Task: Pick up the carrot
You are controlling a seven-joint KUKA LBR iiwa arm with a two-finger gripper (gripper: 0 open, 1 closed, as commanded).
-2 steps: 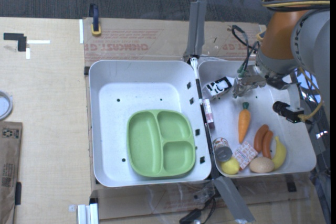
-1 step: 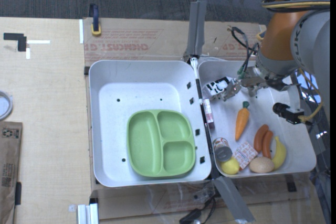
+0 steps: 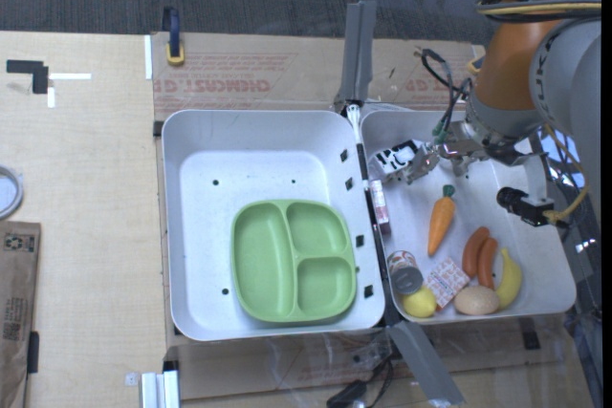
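While the end effector [image 3: 418,163] hovered near the right bin's [image 3: 550,301] back-left corner, its grip state impossible to tell, the carrot [image 3: 440,221] lay just toward the front edge from it, long axis running back to front, leafy end nearest.

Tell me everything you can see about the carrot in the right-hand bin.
The carrot is a small orange one with a short green top, smooth and plastic-looking like a toy. It lies flat on the floor of the right bin, near its middle, green end pointing toward the far side and tip toward the near side, slightly slanted. Nothing appears to touch it: the sausages lie just to its right, apart from it, and the pincer is above its green end, not holding it.
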